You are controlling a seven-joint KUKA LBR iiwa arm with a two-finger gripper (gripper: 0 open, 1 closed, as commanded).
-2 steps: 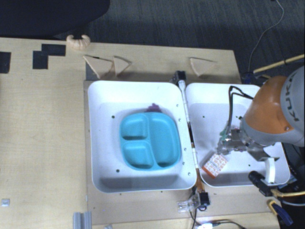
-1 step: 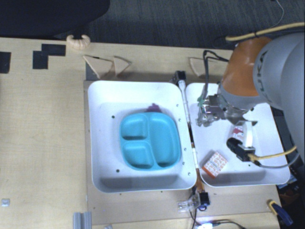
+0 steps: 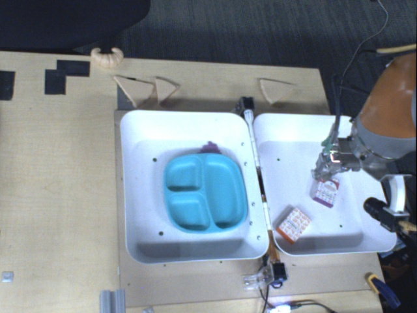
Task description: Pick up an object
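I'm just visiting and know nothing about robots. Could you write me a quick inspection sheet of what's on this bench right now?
Surface: a light wooden bench bearing a left bin and a right bin, both shallow and white, side by side.
Job's things: a blue divided tray in the left bin, with a small purple thing at its far edge; a small patterned box and a small white-and-red packet in the right bin.
Clutter: nothing seen in the bins beyond these.
Grippers: the tool hangs just above the packet; whether it grips the packet cannot be told.
Cables: a dark cable runs to the arm; wires at the near edge.
Surroundings: dark floor behind the bench.
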